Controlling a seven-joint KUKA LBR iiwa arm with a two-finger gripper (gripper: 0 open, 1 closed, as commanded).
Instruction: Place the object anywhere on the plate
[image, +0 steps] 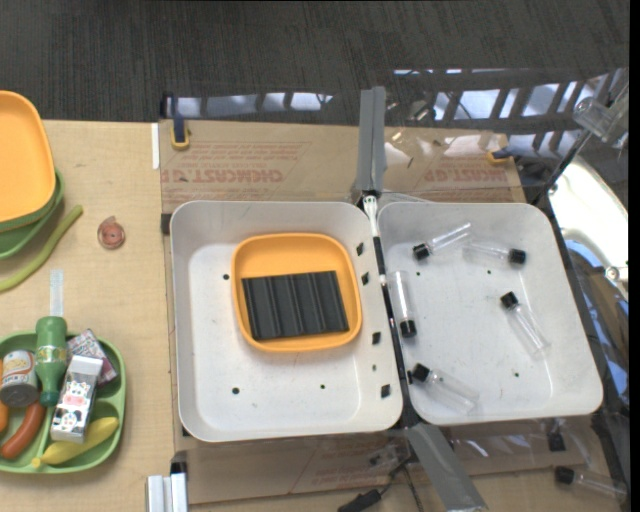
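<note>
Dark carpet runs behind the pale wooden desk (110, 180), and a sheet of brown cardboard (260, 165) lies under the two bins. The left bin (200, 400) has wide bare floor below and left of the orange plate (295, 252), which sits toward its back right, close to the wall shared with the right bin (570, 390). A dark ribbed slab (296, 305) lies flat on the plate, inside its rim (it covers most of the middle). Five clear tubes with black caps are scattered in the right bin: two near the back (440, 242) (497, 253), one right of centre (524, 318), one along the left wall (401, 303), one at the front left (440, 388). Its centre is bare. A green tray (105, 440) of toy food sits at the desk's left edge. Whether the hand is open or holding anything cannot be told.
</note>
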